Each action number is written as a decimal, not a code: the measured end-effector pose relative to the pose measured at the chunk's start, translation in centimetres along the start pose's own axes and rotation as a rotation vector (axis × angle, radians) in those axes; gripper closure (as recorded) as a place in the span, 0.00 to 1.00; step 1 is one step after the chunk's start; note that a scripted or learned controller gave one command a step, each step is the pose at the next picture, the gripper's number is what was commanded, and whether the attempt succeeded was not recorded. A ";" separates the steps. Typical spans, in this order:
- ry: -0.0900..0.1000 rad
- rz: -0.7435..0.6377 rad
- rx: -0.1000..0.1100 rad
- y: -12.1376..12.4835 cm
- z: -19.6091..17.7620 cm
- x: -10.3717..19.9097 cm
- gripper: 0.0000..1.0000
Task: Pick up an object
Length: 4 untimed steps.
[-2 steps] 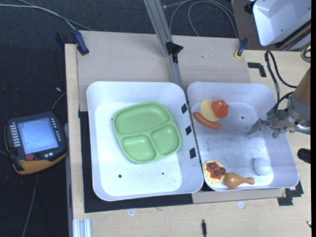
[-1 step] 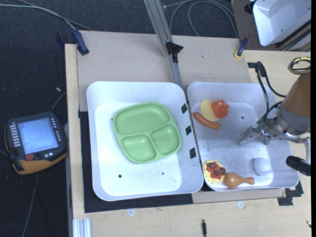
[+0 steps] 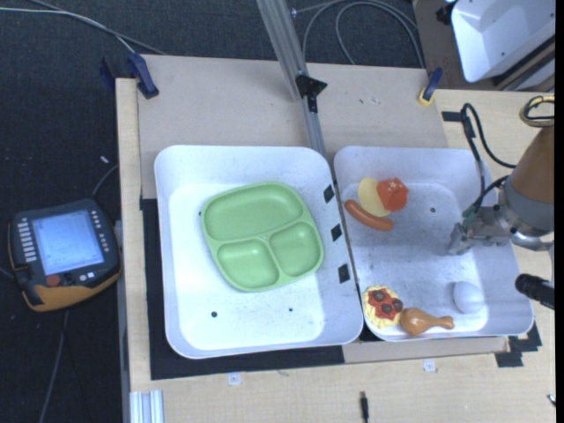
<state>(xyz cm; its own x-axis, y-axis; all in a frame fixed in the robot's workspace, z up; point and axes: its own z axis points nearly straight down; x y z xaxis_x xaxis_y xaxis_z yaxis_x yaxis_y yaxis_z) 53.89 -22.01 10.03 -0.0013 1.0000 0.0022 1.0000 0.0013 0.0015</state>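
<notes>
The right bin (image 3: pixel 414 258) holds several toy foods. A red pepper (image 3: pixel 393 193) and a yellow piece (image 3: pixel 370 197) lie at its back left, with a brown sausage (image 3: pixel 368 216) just in front of them. A pizza slice (image 3: pixel 381 304), a drumstick (image 3: pixel 426 322) and a white egg (image 3: pixel 468 296) lie along the front wall. My gripper (image 3: pixel 471 233) hangs low over the bin's right side, behind the egg and apart from every toy. Nothing shows in its grasp.
In the left bin (image 3: pixel 181 271) rests a green divided plate (image 3: pixel 262 234). A metal pole (image 3: pixel 284 38) slants down to the seam between the bins. A teach pendant (image 3: pixel 62 252) lies off the bench at the left.
</notes>
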 end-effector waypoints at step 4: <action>-0.004 -0.001 -0.003 1.4 -16.4 1.0 1.00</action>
<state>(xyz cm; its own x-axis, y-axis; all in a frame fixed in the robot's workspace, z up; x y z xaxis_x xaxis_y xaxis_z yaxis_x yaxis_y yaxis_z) 55.27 -21.02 26.42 -0.0020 1.0000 -0.0014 1.0000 0.0020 0.0043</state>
